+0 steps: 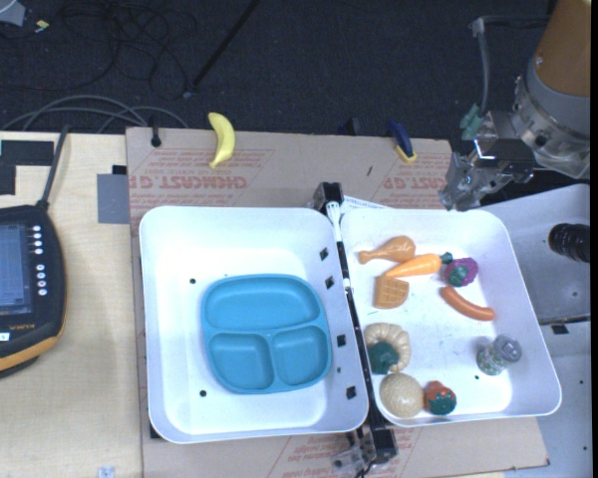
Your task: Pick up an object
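Note:
The right bin (518, 267) holds several toy foods: a chicken drumstick (387, 251), a carrot (417, 265), a waffle piece (390, 292), a purple item (461, 270), a sausage (466, 304), a grey-green piece (497, 355), a beige ring with a green middle (385, 345), a cream bun (401, 393) and a red-green piece (440, 397). My gripper (461, 189) hangs above the bin's far right corner, over the cardboard. Nothing shows between its fingers.
The left bin (169, 267) carries a blue three-part tray (265, 331). A yellow banana (220, 138) lies on the cardboard behind the bins. A blue clamp (404, 140) sits at the board's far edge. A tablet pendant (15, 282) rests at the left.

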`<state>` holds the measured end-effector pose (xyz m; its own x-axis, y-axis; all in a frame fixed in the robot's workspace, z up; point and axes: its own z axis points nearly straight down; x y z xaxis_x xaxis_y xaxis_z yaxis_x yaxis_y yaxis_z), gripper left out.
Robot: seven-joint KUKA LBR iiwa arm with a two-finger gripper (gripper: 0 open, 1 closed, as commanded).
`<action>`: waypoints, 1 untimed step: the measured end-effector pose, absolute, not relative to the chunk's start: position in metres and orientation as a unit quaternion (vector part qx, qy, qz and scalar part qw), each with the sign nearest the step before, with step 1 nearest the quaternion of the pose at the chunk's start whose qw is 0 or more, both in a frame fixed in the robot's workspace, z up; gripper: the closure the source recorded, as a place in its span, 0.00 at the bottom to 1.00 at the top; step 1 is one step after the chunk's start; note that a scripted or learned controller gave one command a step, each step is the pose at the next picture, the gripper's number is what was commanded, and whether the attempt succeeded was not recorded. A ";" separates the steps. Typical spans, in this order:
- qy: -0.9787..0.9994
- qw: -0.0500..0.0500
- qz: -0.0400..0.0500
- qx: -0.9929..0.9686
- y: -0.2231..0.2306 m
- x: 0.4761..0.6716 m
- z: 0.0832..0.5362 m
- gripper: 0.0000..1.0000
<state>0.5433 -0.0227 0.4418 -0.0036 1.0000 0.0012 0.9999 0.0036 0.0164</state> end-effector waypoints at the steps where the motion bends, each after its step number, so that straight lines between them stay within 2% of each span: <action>1: 0.709 0.000 0.001 0.705 0.015 0.485 0.479 1.00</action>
